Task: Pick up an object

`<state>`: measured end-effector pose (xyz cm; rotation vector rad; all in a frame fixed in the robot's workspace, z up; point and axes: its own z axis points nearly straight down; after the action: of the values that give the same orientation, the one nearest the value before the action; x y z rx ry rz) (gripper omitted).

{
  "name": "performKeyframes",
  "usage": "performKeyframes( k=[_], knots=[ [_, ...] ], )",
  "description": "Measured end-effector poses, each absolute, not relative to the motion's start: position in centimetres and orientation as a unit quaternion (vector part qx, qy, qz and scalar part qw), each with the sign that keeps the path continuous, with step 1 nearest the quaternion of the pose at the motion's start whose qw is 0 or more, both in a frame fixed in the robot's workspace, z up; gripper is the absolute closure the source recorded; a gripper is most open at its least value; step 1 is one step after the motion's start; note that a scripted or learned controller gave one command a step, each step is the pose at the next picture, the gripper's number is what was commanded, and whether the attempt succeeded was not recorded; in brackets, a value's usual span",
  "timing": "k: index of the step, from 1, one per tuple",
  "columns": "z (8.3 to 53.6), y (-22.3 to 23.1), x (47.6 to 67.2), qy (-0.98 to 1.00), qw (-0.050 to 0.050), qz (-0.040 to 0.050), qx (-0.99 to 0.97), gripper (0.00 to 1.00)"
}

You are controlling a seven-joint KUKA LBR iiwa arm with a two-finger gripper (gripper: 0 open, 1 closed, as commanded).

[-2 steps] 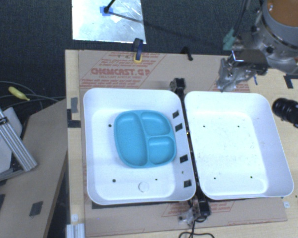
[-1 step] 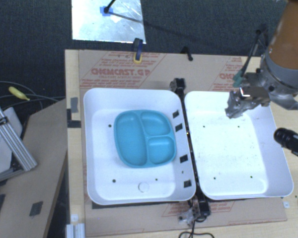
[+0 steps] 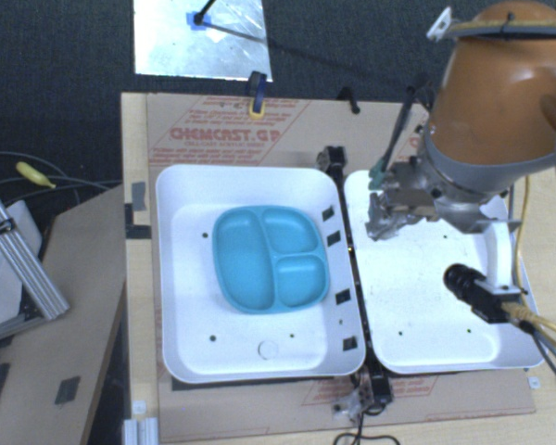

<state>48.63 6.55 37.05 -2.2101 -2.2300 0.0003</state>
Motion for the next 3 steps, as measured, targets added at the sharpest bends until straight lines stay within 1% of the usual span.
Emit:
performKeyframes(
  k=[1,2,3],
  knots=[
    [32.5,1.3,48.7,-0.706,0.000,0.0008,-0.708,1.00],
    [27.0,9.5,50.3,-0.711,0.001,0.0003,-0.703,1.00],
    [38.7,12.8,48.7,-0.710,-0.003,-0.0067,-0.704,1.00]
  ],
)
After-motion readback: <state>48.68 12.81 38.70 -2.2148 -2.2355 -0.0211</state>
